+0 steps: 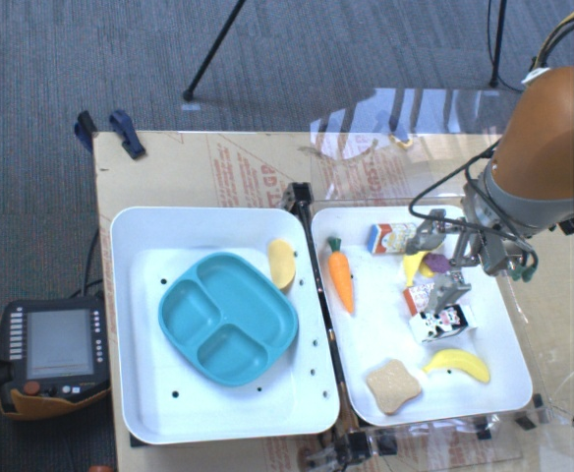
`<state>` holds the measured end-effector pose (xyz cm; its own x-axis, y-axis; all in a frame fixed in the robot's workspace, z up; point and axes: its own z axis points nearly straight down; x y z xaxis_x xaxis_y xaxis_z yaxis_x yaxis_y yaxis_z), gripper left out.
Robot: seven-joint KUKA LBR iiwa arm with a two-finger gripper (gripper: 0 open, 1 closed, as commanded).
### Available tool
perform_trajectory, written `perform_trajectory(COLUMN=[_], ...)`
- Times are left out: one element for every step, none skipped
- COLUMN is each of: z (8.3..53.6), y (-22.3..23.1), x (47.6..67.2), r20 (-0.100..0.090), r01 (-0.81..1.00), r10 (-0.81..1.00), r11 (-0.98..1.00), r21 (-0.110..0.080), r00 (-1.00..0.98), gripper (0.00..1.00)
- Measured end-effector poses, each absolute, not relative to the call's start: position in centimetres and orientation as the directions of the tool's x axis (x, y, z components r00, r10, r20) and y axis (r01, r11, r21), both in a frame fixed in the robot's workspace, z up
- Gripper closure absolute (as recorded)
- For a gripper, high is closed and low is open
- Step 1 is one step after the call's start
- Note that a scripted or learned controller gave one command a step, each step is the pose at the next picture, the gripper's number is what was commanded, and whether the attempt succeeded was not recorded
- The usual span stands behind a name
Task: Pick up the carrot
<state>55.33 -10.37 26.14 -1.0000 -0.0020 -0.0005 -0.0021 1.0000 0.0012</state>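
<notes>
Carrot (pixel 341 277) lies at left edge of rt bin (pixel 508 382), untouched. Jaws (pixel 441 262) spread, hovering well apart, over small cartons (pixel 432 311).

We note the arm (pixel 538 155) at the right of the scene: a rounded orange band over a grey wrist section. Below it the metal-grey gripper (pixel 442 262) assembly shows angular brackets and dull silver parts, with two slim fingers (pixel 427 236). A thin black cable (pixel 444 190) loops out from the wrist on its left side. A yellowish cable (pixel 552 42) runs at the far right above the orange band.
</notes>
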Motion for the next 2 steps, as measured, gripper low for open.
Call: perform_trajectory(z=[18.3, 18.8], y=[-4.1, -3.0], x=[56.6, 62.3], r20=[0.008, -0.003], r01=[0.024, 0.082], r10=[0.024, 0.082], r11=[1.000, 0.997], r21=[0.004, 0.002], r00=[-1.000, -0.997], gripper=[0.00, 0.00])
